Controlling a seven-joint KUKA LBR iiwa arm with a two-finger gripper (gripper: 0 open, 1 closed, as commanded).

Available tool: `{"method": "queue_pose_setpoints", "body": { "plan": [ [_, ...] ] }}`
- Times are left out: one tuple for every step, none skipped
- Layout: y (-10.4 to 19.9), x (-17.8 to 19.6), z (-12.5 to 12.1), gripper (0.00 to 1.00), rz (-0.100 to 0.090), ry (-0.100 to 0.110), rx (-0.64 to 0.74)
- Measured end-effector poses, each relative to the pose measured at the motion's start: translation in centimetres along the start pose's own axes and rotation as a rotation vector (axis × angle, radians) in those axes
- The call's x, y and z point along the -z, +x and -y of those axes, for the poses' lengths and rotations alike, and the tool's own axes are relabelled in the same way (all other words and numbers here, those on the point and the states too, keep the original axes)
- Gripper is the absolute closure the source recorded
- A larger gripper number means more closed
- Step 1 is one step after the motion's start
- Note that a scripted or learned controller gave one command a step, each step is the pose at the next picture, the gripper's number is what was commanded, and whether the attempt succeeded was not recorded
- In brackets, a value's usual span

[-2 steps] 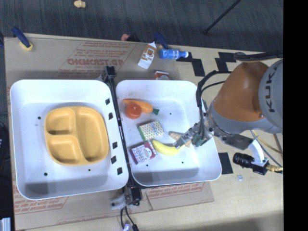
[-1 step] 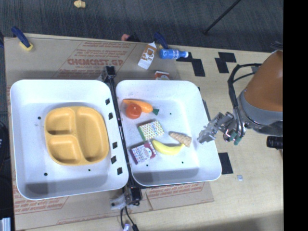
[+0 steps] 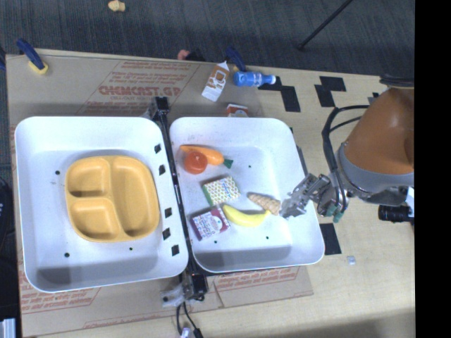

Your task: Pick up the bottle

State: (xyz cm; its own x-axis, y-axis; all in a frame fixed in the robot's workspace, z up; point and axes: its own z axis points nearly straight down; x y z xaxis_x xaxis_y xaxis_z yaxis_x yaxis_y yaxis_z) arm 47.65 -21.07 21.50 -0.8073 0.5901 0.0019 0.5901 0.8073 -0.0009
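Bottle [image 3: 252, 79] first: we see it lying on its side on the bench, blue with a pale cap end, outside both bins. From the claw [image 3: 296, 204] it sits well up and to the left, beyond the far rim of the right bin [image 3: 299, 157].

The claw hangs low at that bin's right edge, just beside the cone [image 3: 263, 202], which lies to its left. Left of the cone is the banana [image 3: 245, 216]; further left are 2 small cartons [image 3: 215, 204], and up and left of them the carrot [image 3: 203, 158]. The yellow tray [image 3: 113, 196] is far to the claw's left, in the other bin.

We judge the step in hand to be the approach, and it is not yet well aimed: nothing the claw is near is the bottle. To do this well, we would lift clear of the bin wall first, travel up and left past the rim, then come down over the bottle's middle with the fingers set across its short width, since a bottle on its side can roll away if pushed along the bench. A small carton [image 3: 215, 82] lies just left of the bottle, so we would keep the descent tight.

As for the claw's opening, the linkage is small and blurred, and we cannot tell how wide it stands. We see nothing gripped in it.
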Motion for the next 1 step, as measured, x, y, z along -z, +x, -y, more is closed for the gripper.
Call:
{"method": "queue_pose_setpoints", "body": {
  "plan": [
    [2.39, 0.12, -3.33, 1.0, -0.001, 0.0, 0.601]
  ]
}}
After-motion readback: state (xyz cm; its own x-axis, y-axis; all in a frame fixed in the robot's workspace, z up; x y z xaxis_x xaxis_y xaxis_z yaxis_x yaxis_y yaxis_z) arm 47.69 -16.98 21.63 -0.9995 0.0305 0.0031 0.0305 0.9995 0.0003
